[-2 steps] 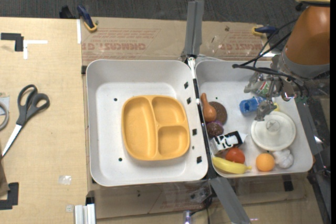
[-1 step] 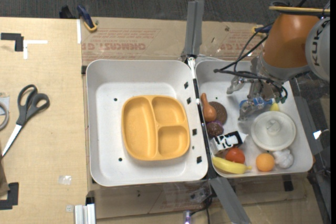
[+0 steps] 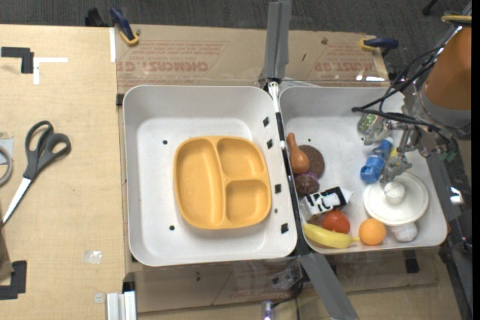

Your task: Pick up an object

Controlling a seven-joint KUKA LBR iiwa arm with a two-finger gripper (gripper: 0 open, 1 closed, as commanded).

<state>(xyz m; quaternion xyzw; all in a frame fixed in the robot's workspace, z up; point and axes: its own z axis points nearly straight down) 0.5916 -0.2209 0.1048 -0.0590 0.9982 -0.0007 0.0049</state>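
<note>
The right bin [image 3: 341, 112] holds a jumble of things. My gripper [image 3: 395, 161] hangs over its right half, just above a white round dish [image 3: 397, 202] and right beside a blue object [image 3: 370, 170]. Nothing can be seen held in it. Along the bin's left side lie a brown pear-shaped piece [image 3: 298, 156], two dark round pieces [image 3: 307, 182] and a black and white item [image 3: 327, 199]. At the front sit a red tomato [image 3: 337, 221], a yellow banana [image 3: 328, 237] and an orange [image 3: 372, 231].
The left bin [image 3: 150, 124] carries a yellow divided plate [image 3: 223, 181]. Scissors [image 3: 34, 157] lie on the wooden bench at far left. A grey divider bar [image 3: 277, 41] rises between the bins at the back. Cables trail around the wrist at right.
</note>
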